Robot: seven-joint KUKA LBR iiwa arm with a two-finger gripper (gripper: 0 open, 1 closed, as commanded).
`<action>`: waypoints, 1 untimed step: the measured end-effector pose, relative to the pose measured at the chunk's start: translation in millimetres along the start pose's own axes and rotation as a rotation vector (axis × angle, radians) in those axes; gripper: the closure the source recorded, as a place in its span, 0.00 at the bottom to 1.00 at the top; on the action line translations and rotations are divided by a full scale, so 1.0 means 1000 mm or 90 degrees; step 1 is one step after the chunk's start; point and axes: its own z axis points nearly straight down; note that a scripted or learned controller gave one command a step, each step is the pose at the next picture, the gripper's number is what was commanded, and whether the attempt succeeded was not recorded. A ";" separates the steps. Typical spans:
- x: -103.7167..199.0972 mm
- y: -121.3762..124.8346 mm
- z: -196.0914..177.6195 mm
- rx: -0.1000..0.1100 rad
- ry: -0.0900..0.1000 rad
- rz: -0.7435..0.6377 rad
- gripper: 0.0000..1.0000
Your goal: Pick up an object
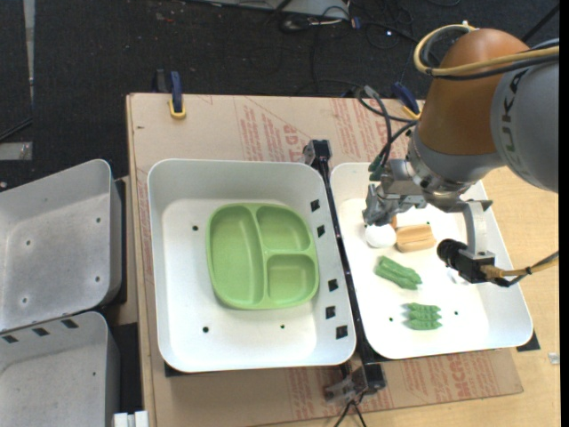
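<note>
Grey arm (524, 132) first. What does it hide? — JL

It covers the far right corner of the right bin (498, 327), and the frame edge cuts the arm off. The gripper (380, 213) is a dark tangle from this angle, so I cannot tell whether it is open or closed. — MK

Materials, biggest down? — JL

Brown board bench (240, 123), matt. Left bin (178, 327) and right bin are both smooth white with rounded corners. In the left bin, well apart from the gripper, is a pale green plate (264, 256), glossy, with three compartments. A glossy orange band (471, 87) sits above the wrist. — MK

And the pick candidates? — JL

All are in the right bin. A white egg-shaped piece (380, 236) lies right at the gripper tip, on its near side; contact can't be judged. A tan block (414, 237) with soft edges is just beside the egg, toward the arm. A green pod (397, 272), bumpy, is near the gripper and further forward. A ridged green piece (421, 315) is the farthest from the gripper, toward the front rim. — MK

Any writing? — JL

Part of "KUKA" shows on the grey arm casing. Faded red print on the board is unreadable. — MK
</note>
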 end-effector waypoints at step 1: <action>0.055 -0.011 -0.003 0.000 0.000 -0.001 1.00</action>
